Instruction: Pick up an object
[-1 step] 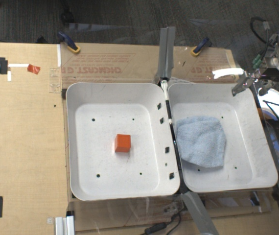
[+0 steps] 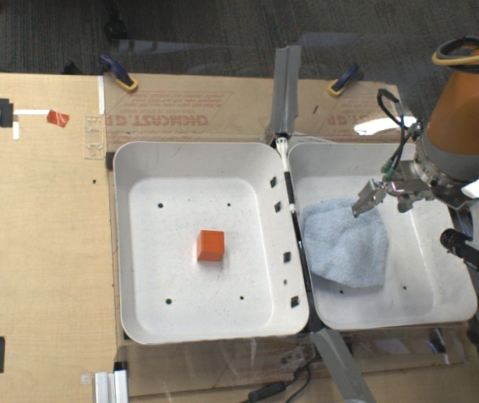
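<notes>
Pincer point(image 2: 380, 193) hovers over the right bin point(image 2: 441, 305), at the upper right edge of the crumpled blue cloth point(image 2: 346, 243); whether it is open I cannot tell. Cloth lies lower-left of it.

The arm point(image 2: 466, 99) is running off the right edge behind the gripper point(image 2: 384, 196). Fingertip gap is reading too small to judge against the cloth point(image 2: 346, 246) beneath.

Just left of the gripper point(image 2: 384, 195) lies a soft, matt blue cloth point(image 2: 346, 243). Farther left, a smooth orange block point(image 2: 211, 246) sits in a speckled white plastic bin point(image 2: 139, 225).
</notes>
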Tool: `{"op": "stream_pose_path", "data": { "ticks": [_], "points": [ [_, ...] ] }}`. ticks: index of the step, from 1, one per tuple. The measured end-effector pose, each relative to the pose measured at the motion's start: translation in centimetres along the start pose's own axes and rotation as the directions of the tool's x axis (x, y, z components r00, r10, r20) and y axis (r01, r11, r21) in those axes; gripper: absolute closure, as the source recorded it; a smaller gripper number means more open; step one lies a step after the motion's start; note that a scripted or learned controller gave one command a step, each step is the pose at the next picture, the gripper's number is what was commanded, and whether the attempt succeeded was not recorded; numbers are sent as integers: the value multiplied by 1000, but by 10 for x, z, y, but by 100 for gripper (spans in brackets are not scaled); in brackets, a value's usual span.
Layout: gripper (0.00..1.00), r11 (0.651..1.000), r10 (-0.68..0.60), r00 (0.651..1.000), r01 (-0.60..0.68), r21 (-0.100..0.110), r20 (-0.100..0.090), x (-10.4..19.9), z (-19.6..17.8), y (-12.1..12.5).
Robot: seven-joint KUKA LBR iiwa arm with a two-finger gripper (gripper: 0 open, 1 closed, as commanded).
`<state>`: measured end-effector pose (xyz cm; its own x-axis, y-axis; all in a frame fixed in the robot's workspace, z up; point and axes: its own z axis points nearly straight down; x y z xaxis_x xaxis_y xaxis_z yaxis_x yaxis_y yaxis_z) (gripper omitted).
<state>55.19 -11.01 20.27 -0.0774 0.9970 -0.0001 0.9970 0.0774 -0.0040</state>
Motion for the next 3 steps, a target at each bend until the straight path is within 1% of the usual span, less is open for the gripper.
{"op": "stream_pose_path", "data": {
  "ticks": [1,2,3],
  "points": [
    [0,1000,17,1000,-17,-6,0,6,110,-40],
    [0,1000,24,1000,-24,-4,0,17,111,-67],
    [0,1000,24,1000,-24,-4,0,17,111,-67]
  ]
}}
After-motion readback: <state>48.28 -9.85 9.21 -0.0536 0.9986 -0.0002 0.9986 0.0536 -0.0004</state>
